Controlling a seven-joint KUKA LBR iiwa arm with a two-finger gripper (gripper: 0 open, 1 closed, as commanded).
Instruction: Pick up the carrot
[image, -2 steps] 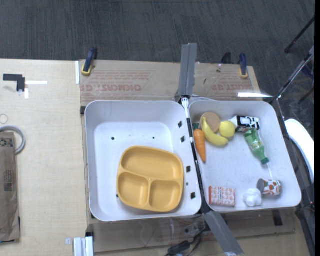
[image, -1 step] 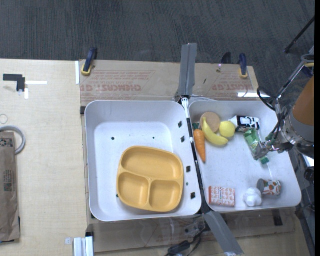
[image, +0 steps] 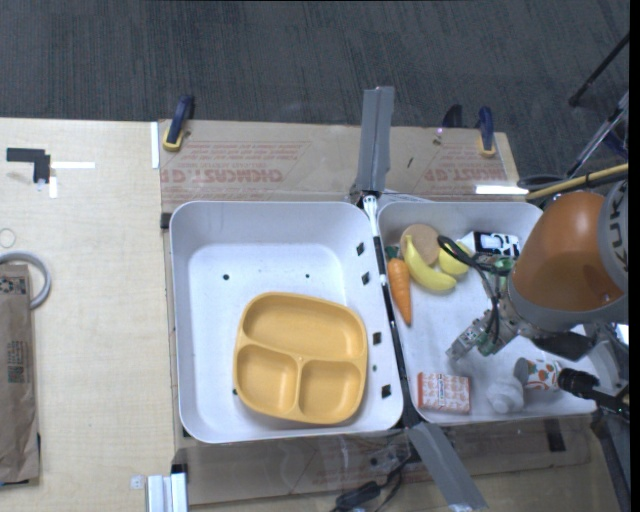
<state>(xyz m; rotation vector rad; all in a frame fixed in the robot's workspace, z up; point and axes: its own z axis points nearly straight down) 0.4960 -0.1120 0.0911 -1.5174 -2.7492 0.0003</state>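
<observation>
Lying by the right bin's (image: 520, 412) left wall, the carrot (image: 400, 290)

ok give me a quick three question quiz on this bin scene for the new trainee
1. True or false: the carrot lies in the same bin as the yellow divided tray.
2. Multiple choice: what lies right beside the carrot's upper end? A) a banana B) the small red and white box C) the white bottle
3. Short answer: where in the right bin does the carrot lie?

Key
1. False. The carrot is in the right bin; the tray is in the left bin.
2. A
3. Along the bin's left wall, in its upper half, apart from the gripper, which is lower and to the right in the camera view.
</observation>
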